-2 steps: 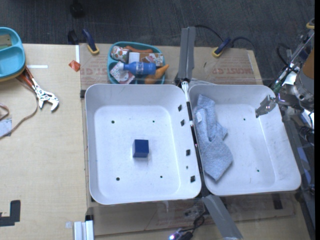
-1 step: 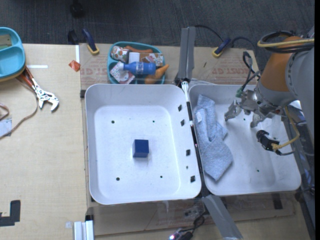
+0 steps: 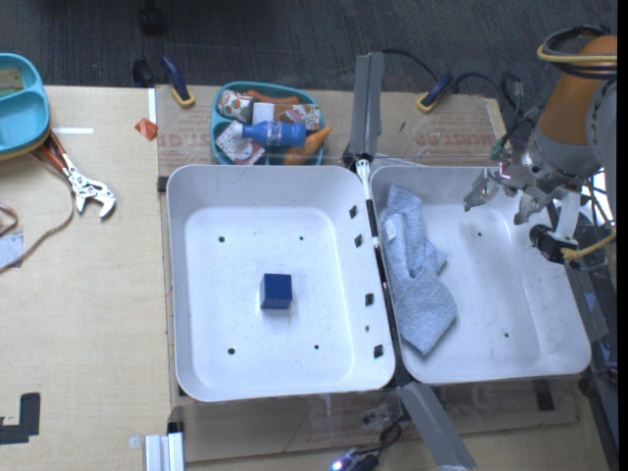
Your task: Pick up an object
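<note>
Currently no pick is complete: the gripper (image 3: 502, 192) hangs at the right bin's (image 3: 549, 361) far edge, fingers spread, holding nothing. The grey cloth (image 3: 414, 268) lies along that bin's left side, and the blue block (image 3: 277, 290) rests mid-floor in the left bin (image 3: 196, 361); descent, closure and lift remain.

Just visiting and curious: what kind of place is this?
Probably a robotics lab test bench: a robot arm over two white bins, a blue block for practice, and a wrench lying nearby.

Grey arm with orange band reaching in from the right, hand (image 3: 502, 196) low, fingers spread
</note>
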Available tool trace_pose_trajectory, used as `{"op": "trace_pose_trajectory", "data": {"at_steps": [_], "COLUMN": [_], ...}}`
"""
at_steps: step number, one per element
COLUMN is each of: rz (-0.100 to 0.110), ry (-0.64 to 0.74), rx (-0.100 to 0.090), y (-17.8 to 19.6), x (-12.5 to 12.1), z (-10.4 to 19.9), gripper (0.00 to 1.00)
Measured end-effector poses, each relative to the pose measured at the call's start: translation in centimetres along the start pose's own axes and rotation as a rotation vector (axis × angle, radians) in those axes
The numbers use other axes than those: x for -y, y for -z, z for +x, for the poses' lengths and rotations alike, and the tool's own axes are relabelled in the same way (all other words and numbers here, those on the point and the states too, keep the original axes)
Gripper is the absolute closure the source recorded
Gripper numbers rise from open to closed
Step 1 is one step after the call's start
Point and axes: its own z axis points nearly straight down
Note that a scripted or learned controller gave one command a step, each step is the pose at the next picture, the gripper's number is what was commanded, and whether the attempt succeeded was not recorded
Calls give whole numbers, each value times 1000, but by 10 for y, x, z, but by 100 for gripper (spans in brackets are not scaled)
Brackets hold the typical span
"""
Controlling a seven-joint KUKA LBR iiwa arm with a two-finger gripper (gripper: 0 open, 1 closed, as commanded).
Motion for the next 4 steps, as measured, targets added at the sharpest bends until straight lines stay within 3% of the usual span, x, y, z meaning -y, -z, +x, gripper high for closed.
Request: {"op": "trace_pose_trajectory", "data": {"at_steps": [1,2,3,4], "rz": [0,-1,0,2], "ry": [3,6,6,-14], "rx": [2,5,4,0], "y": [9,18,18,62], "x": [0,0,0,53], "z": [1,0,1,-24], "gripper": [100,100,0,0]}}
